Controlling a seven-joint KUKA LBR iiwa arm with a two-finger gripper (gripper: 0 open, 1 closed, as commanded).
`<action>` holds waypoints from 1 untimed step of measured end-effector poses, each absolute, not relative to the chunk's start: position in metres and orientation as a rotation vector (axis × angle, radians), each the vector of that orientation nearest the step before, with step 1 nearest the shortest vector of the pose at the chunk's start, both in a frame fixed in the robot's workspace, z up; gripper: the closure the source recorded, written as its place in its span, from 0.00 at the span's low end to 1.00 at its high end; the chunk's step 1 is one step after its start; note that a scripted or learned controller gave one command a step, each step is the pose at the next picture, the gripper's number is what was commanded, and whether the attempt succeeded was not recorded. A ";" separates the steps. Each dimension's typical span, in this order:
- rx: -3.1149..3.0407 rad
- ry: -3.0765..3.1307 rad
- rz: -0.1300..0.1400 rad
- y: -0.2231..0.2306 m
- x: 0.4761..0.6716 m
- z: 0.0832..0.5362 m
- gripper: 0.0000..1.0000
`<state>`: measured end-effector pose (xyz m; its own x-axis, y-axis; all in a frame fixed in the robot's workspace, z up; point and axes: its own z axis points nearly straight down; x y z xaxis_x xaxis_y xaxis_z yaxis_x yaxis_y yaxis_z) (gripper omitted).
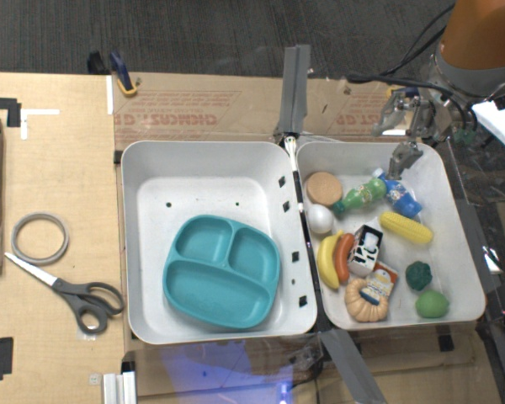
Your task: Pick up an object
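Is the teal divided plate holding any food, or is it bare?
Bare. The teal plate lies flat in the left bin, all three compartments showing plain teal; the toy food sits in the right bin.

A teal tray [223,272] lies in a white bin [143,217], with a yellow corn [406,227], yellow banana [327,262] and green ball [432,304] alongside.
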<state>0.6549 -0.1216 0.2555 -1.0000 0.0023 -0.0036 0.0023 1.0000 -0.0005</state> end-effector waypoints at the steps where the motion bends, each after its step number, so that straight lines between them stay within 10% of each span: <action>1: -0.025 3.139 -0.001 -0.119 0.641 0.130 0.00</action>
